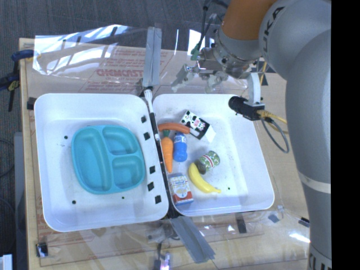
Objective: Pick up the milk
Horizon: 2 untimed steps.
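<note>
glossy white plastic bins, smooth teal tray

We are finding the arm cut off by the top and bottom edges of the camera view, so its base and upper links are lying outside our inspection. The gripper is showing against the clear sheet behind the right bin, and its fingers are reading too small and cluttered for us to judge their spacing. The print on the milk carton is staying too small to read. The small can and the juice box are carrying labels we are failing to make out. The hotdog is lying partly hidden behind the blue bottle.
</note>
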### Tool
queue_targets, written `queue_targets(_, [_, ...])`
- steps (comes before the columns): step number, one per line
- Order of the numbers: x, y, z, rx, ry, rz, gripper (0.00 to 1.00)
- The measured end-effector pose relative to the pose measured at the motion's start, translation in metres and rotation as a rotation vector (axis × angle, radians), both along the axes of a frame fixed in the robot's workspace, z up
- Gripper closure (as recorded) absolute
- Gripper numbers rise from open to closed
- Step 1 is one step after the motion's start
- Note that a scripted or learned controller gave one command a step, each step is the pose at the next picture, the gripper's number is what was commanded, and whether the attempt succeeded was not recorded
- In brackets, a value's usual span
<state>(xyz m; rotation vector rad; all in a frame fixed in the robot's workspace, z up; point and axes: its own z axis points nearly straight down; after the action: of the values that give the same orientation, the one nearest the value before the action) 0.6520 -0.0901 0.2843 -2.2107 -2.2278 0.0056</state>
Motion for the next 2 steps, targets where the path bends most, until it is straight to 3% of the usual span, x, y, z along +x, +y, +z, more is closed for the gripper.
queue_targets(1, [0.004,-0.055,-0.115,-0.001,0.0,0.029,0.0])
queue_targets(2, [-0.038,-0.069,-0.171,-0.006,-0.029,0.072,0.0])
